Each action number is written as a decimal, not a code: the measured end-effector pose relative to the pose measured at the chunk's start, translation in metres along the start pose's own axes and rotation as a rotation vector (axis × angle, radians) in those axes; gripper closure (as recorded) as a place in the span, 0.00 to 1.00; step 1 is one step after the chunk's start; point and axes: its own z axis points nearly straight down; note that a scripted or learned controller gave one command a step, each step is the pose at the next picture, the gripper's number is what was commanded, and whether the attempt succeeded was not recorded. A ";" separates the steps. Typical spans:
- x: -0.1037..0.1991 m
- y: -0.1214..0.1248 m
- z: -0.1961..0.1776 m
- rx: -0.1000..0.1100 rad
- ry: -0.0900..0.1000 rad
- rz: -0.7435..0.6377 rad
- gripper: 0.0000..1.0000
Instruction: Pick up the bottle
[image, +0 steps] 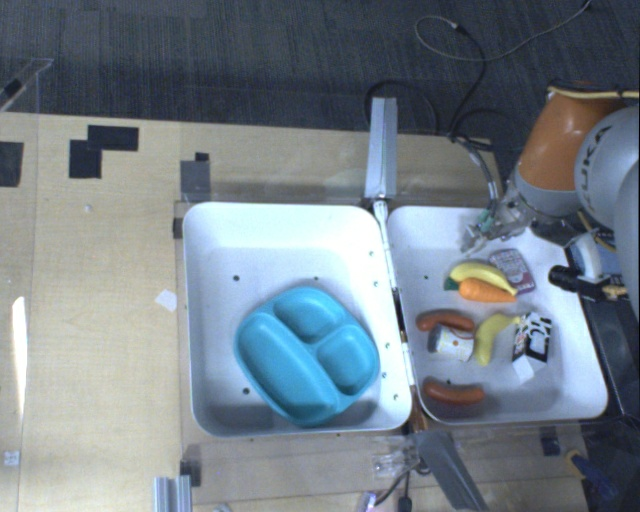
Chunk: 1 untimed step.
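In the right bin (570, 400), the object that looks most like the bottle (531, 340) is black and white, lying near the right wall with a pale end toward the front. My gripper (490, 228) hangs over the bin's back part, near the rear wall, well behind and left of the bottle. It is not touching the bottle. Nothing shows in the gripper's grasp.
Around the bottle lie a banana (480, 272), an orange carrot (486, 292), a maroon card (511, 266), two sausages (446, 320) (455, 392), a small white-and-brown can (452, 344) and a yellow piece (490, 336). A blue divided tray (305, 355) sits in the left bin (215, 300).
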 end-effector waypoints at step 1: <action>0.001 0.000 0.000 0.002 0.002 0.000 0.00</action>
